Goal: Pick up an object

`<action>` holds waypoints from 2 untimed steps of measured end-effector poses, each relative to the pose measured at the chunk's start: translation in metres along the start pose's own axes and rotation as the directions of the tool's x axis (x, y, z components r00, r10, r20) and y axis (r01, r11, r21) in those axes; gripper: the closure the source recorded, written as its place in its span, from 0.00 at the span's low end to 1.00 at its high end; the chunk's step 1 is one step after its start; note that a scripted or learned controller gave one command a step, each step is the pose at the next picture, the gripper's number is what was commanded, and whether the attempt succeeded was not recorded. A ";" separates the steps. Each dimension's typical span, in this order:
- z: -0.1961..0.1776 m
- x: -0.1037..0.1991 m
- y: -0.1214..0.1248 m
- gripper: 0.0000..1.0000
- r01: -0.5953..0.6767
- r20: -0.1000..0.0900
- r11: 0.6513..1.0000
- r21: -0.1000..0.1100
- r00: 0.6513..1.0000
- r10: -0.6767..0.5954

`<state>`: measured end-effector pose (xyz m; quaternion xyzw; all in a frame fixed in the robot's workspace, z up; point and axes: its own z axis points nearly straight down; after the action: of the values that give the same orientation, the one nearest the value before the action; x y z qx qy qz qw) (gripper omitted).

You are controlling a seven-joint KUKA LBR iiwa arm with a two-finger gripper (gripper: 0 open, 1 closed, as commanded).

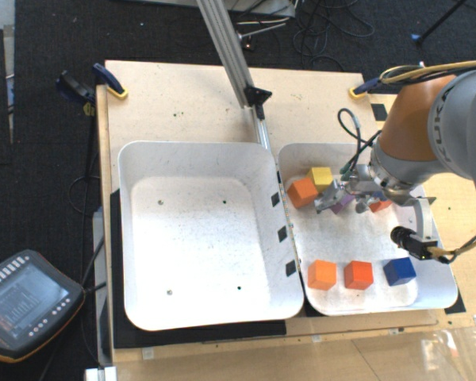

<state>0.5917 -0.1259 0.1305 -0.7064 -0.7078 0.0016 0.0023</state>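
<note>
Item: small cubes, right bin (295, 236), landmark = that bin's centre

- Orange cube (302, 191): up-left of centre, nr the bin's left wall. Yellow cube (321, 177) touching or just beside it on the far side
- Red piece (378, 205): just right of centre, mostly hidden under the wrist; shape unclear
- Purple bit (343, 201): at centre, right at the tool end; too small to say what it is
- Front row, below centre, L to R: orange cube no. 2 (322, 275), red-orange cube (358, 275), blue cube (399, 271); spaced apart, none touching

Handling (judged, not seen): look like rigid foam or wood blocks, light, not fragile, flat-sided. Matte faces, so prob. not slippery. Best hold = two opposite flat faces, mid-height, fingers square to them; corner grip likely to twist it out. Front-row cubes have free space on both sides, so easier. The orange/yellow pair sits close together and nr the wall, less room for a finger betw. them

Gripper (333, 201): low over bin centre, just right of the orange/yellow pair, arm coming in from the bin's right. How wide it is set: cannot tell, tool end blurred and partly masked by the wrist. Nothing clearly seen held. Contact w/ the purple bit or the orange cube: cannot tell

Left bin (135, 213): well left of centre, beyond the shared wall
</note>
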 end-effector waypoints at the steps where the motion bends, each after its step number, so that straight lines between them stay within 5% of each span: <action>1: -0.014 -0.001 0.001 1.00 -0.002 0.002 1.000 -0.007 1.000 0.002; 2: -0.057 0.002 0.002 1.00 0.000 0.002 1.000 -0.011 1.000 0.000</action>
<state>0.5939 -0.1235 0.1876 -0.7063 -0.7079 -0.0016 -0.0024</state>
